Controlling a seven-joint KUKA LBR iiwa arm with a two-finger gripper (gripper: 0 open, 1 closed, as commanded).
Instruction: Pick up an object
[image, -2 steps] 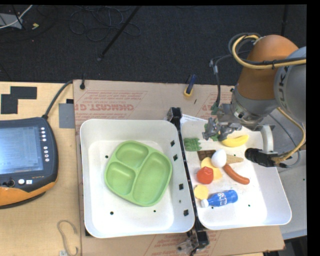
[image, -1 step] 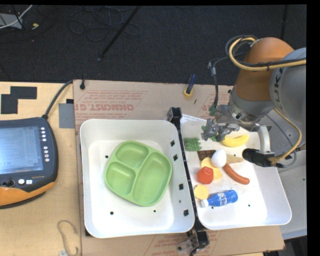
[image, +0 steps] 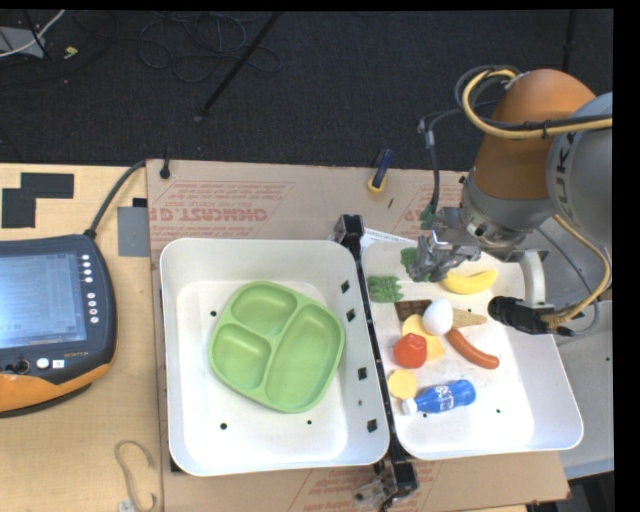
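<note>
My gripper (image: 436, 262) hangs low over the back of the right bin (image: 545, 410), under the grey arm with its orange band. It sits between a dark green toy piece (image: 409, 261) on its left and a yellow banana (image: 470, 281) on its right. Whether it touches either I cannot tell. Nearer the front lie a green leafy piece (image: 384, 289), a white egg (image: 437, 317), a red tomato (image: 410, 351), a reddish sausage (image: 472, 349), a yellow piece (image: 403, 384) and a blue bottle (image: 445, 396).
The left bin (image: 190, 420) holds a green divided plate (image: 278, 345). A black divider (image: 366, 330) separates the bins. A tablet-like pendant (image: 50, 305) rests at far left on the bench. A black cylinder (image: 520, 314) on the arm overhangs the right bin's right side.
</note>
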